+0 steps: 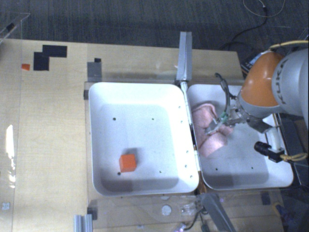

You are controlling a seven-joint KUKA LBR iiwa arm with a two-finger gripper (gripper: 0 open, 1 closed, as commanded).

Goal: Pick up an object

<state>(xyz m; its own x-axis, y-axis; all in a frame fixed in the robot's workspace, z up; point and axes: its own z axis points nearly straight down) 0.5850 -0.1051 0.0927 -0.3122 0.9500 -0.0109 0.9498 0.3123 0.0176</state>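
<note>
One orange block (128, 163) sits alone in the left bin (96, 129), while the fingers (218, 123) pinch pink cloth (208, 129).

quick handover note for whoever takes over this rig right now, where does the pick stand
Gripper: down in the right bin, at the pink cloth; whether it is open or shut cannot be told.
Things: the pink cloth lies crumpled against the right bin's left wall. An orange block sits alone in the lower part of the left bin.
Done: the arm has reached the cloth.
Left: no lift shows; confirm a grasp, then raise the cloth.
</note>
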